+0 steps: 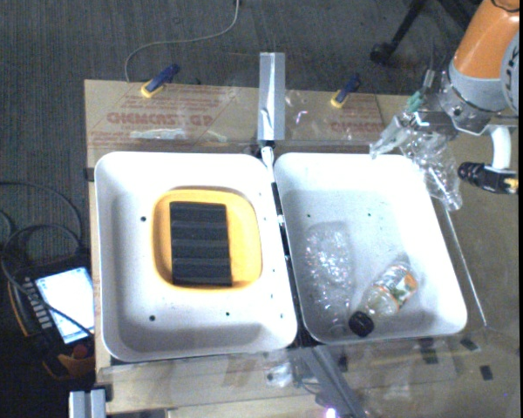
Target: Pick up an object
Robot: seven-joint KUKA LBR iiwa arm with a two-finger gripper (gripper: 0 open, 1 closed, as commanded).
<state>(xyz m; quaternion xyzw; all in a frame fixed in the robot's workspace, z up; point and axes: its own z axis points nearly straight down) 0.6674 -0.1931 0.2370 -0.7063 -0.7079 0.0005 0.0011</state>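
the arm's orange band (488, 37) is cut off by the top right corner, and the tool (427, 138) below it is hard to read: it hangs over the far right corner of the right bin (436, 225), and something clear and crinkled, like a plastic wrapper (436, 168), sits at its tip, too glassy to say if it is pinched, so whether the tool is spread or pressed together cannot be told. in the right bin lies one clear plastic bottle (385, 296) with a black cap and an orange label, near the bin's front edge, and just left of it a see-through crumpled piece of plastic (327, 255), hard to make out against the white. the left bin (122, 233), touching the right bin, holds one yellow sponge (207, 238) with a dark ribbed top. two blue and yellow clamps (159, 79) grip the desk's far edge behind the bins. cables (35, 233) trail on the floor left of the left bin.
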